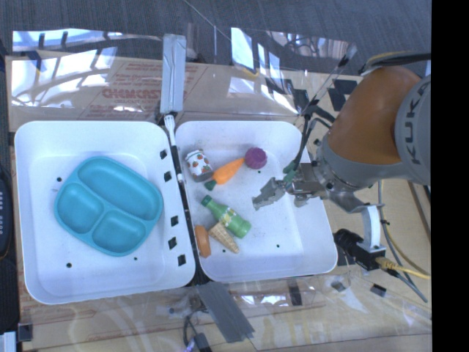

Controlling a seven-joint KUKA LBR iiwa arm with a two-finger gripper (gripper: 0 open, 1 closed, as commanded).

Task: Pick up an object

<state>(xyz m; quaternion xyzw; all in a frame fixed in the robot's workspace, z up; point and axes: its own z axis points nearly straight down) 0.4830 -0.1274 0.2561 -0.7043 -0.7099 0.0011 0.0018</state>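
Two shallow white bins (308,259); right one holds your small toys. Two-finger metal gripper (265,196): spread, grasping nothing, beside green plastic bottle (226,216). Risk: descend off-centre and you nudge the round bottle into the ice-cream cone toy (224,237).

Two white bins (29,196) sit side by side. The left one holds one blue divided plate (108,204). The right one holds six small things: one carrot (228,171), one purple ball (255,157), one green bottle (226,216), one small jar (196,163), one cone (223,237), one orange piece (202,240).
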